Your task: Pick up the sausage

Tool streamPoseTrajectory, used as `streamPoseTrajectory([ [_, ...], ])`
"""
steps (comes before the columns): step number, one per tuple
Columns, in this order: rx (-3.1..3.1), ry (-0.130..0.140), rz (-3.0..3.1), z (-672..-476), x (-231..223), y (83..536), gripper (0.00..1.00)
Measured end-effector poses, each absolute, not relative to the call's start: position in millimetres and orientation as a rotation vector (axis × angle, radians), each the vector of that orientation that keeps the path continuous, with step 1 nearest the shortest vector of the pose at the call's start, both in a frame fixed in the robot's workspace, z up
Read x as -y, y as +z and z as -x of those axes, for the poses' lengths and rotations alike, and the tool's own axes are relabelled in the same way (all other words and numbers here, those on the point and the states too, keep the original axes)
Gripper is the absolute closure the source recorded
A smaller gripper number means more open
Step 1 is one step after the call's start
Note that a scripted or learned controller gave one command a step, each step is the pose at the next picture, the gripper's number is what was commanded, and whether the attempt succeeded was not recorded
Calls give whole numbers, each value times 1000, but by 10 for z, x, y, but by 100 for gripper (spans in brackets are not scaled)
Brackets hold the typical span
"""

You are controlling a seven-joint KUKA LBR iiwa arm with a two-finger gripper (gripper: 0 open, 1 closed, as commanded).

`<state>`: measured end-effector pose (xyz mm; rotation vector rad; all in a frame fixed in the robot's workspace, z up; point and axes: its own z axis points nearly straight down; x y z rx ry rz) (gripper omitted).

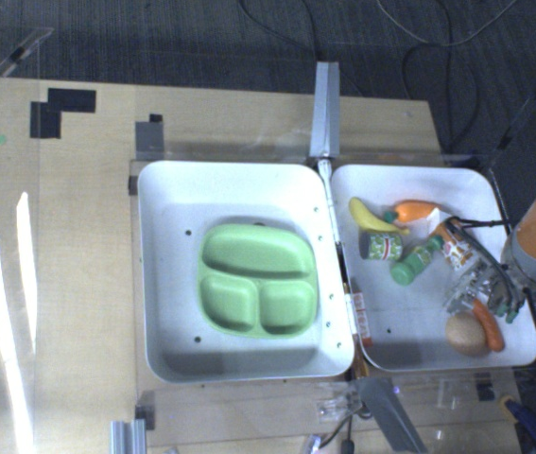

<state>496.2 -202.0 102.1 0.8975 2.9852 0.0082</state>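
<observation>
The slim orange-red sausage [488, 325] lay in the lower right corner of the right white bin [409, 348], touching a round tan bread roll [465, 334]. The metal gripper [480, 287] sat just above the sausage's upper end; its state could not be told. A green divided plastic tray [256, 279] occupied the left white bin [168, 253].

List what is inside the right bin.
The right bin holds a banana, an orange piece, a small can, a green bottle, a tan roundish item and the sausage. The gripper covers part of the sausage.
</observation>
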Motion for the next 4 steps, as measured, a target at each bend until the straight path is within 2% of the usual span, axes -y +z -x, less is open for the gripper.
streamPoseTrajectory([
  [1, -2985, 8, -898, -4961, 2020, 1021, 0],
  [2, -3017, 1, -819, -4921, 2047, 901, 0],
  [3, -3010, 3, -816, -4953, 2039, 1024, 100],
  [4, -3010, 3, -818, -4953, 2039, 1024, 0],
])
